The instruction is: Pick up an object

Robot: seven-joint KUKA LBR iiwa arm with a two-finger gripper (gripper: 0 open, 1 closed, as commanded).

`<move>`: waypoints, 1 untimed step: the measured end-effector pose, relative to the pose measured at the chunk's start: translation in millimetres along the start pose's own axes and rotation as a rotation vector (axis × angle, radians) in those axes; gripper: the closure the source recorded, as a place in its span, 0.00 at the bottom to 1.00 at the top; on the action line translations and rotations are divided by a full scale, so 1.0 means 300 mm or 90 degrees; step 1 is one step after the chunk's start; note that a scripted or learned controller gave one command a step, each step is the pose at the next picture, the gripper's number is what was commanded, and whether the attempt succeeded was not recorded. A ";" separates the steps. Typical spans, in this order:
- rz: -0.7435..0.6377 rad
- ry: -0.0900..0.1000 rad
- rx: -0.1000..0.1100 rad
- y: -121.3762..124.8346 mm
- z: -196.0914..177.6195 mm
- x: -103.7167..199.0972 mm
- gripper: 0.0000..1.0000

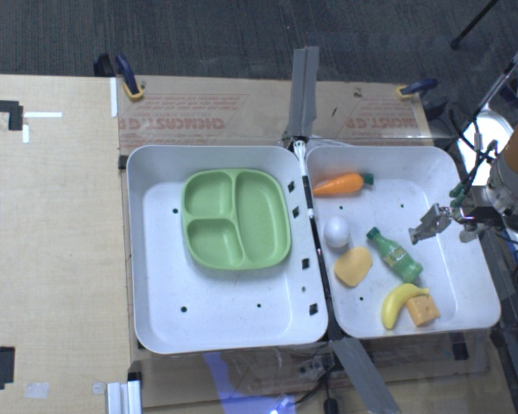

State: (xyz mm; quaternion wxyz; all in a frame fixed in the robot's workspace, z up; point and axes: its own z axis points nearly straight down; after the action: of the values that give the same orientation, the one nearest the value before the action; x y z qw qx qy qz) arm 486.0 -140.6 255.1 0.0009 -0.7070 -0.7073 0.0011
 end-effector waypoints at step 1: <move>-0.019 0.000 0.000 0.142 0.512 0.013 0.00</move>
State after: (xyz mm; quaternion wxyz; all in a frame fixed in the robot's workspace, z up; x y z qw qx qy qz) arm 528.1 -136.8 101.5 0.0013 -0.6963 -0.7177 0.0011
